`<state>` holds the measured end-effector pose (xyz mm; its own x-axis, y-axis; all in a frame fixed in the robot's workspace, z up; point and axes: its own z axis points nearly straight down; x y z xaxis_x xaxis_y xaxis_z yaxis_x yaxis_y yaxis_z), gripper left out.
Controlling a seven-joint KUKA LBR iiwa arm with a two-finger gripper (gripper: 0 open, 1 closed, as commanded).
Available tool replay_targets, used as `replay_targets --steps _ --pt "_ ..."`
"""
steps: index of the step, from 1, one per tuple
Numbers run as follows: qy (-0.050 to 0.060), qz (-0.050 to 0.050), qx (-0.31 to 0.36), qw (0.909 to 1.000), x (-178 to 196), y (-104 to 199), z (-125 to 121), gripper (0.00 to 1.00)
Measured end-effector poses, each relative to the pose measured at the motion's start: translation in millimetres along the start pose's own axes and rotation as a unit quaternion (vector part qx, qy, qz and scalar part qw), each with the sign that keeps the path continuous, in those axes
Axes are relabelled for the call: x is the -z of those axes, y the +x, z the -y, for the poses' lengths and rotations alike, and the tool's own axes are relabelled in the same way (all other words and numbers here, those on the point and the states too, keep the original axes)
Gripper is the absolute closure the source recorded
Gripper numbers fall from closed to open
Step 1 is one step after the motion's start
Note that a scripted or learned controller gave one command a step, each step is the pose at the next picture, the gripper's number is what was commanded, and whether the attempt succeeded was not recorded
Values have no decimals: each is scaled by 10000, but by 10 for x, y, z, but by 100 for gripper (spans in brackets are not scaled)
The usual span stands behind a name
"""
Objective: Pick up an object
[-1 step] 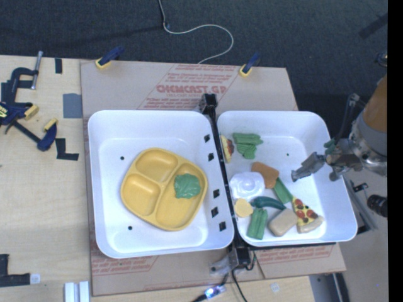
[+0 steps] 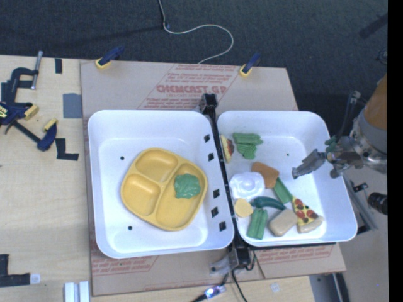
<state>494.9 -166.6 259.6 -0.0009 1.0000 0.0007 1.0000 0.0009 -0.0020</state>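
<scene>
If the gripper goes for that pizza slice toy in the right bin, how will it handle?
The flat wedge-shaped pizza slice toy probably won't roll. It looks like moulded plastic, so likely stiff and light. It touches the tan bread-like piece, which may shift too.

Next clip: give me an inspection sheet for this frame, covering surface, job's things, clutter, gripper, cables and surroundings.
Surface: two white bins, left bin and right bin, on a cardboard sheet.
Job's things: toy foods in the right bin, including a pizza slice and green leafy piece.
Clutter: yellow divided plate in the left bin, holding a green piece.
Gripper: gripper above the right bin, nothing visibly held.
Cables: white cable on dark floor.
Surroundings: clamps on the bench's left.
</scene>
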Motion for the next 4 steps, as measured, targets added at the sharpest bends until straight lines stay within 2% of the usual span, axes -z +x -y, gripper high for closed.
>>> replay_targets --steps 3,4 --pt "23 -6 -1 10000 -1329 23 135 0" --pt "-26 35 -15 10000 -1745 3 128 0"
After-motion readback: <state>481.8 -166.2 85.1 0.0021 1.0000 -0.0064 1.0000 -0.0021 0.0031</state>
